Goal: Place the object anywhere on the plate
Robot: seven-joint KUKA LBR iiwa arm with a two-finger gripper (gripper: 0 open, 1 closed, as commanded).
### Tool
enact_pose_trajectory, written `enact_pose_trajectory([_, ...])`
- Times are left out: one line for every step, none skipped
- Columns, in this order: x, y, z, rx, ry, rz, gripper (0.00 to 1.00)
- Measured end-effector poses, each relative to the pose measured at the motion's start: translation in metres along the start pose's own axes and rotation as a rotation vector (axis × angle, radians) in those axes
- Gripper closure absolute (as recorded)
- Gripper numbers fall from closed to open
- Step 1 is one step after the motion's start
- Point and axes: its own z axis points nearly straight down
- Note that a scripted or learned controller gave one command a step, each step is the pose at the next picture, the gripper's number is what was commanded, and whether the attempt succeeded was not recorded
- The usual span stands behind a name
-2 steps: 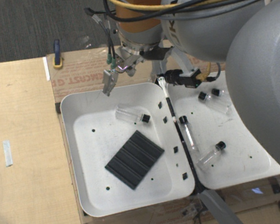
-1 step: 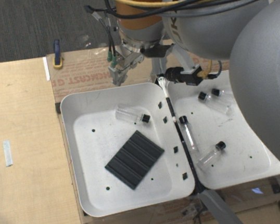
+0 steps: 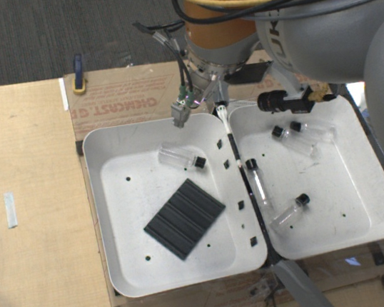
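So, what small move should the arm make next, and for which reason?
Probably lower the gripper toward the clear vial in the left bin. The gripper hangs over that bin's far rim, and I see nothing between its fingers. The vial lies just below it, apart from the dark ribbed plate, so a pick has to come before any placing.

Wooden bench (image 3: 38, 231), two white bins (image 3: 123, 268) (side by side), blue clamp (image 3: 77, 67) behind.
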Motion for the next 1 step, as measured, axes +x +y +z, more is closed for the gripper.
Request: enact_pose_trajectory([-0.0169, -0.0510, 0.0063, -0.001, 0.001, -0.391, 1.00])
